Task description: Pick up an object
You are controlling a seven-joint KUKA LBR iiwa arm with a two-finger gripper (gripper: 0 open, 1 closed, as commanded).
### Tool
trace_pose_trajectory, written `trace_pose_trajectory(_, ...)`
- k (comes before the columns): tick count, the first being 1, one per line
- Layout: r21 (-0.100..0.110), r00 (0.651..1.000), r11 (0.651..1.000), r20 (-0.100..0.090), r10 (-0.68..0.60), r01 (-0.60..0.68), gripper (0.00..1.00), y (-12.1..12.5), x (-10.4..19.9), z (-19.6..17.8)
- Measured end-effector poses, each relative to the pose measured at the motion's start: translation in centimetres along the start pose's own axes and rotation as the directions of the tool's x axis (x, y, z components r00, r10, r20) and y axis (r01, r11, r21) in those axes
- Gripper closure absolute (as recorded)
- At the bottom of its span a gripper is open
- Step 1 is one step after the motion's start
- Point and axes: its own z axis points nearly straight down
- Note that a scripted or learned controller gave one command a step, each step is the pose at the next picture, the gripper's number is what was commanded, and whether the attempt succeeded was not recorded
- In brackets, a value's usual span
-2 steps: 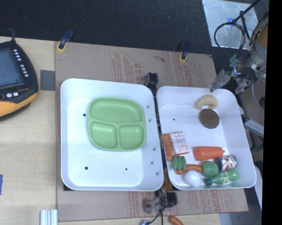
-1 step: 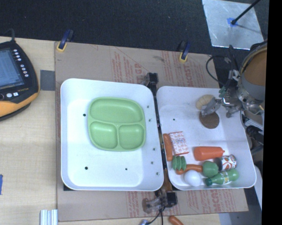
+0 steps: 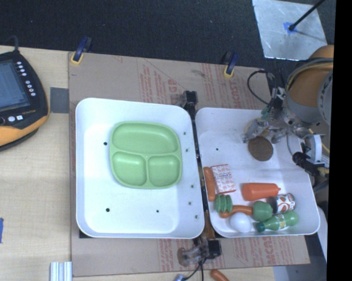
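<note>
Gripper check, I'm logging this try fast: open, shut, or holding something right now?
Gripper: cannot be told; it sits low in the right bin, right above a brown round object.

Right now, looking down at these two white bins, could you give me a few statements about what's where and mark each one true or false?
1. The pale green three-section plastic plate lies in the left white bin. True.
2. The round brown disc lies in the left bin. False: it lies in the right white bin, close under the gripper.
3. The orange carrot-shaped toy lies in the right bin. True.
4. The white egg-shaped toy rests on the green plate. False: it lies at the near edge of the right bin.
5. A handheld control pad with a screen sits left of both bins. True.
</note>
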Motion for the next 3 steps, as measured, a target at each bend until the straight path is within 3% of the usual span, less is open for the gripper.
trace_pose_trajectory(1,0.000,1.000,1.000,0.000,0.000,0.000,0.00,-2.0,3.1,-0.1)
trace_pose_trajectory(2,-0.004,1.000,1.000,0.001,-0.003,0.003,1.00,-1.8,3.0,-1.4)
trace_pose_trajectory(3,-0.004,1.000,1.000,0.001,-0.003,0.003,0.00,-1.8,3.0,-1.4)
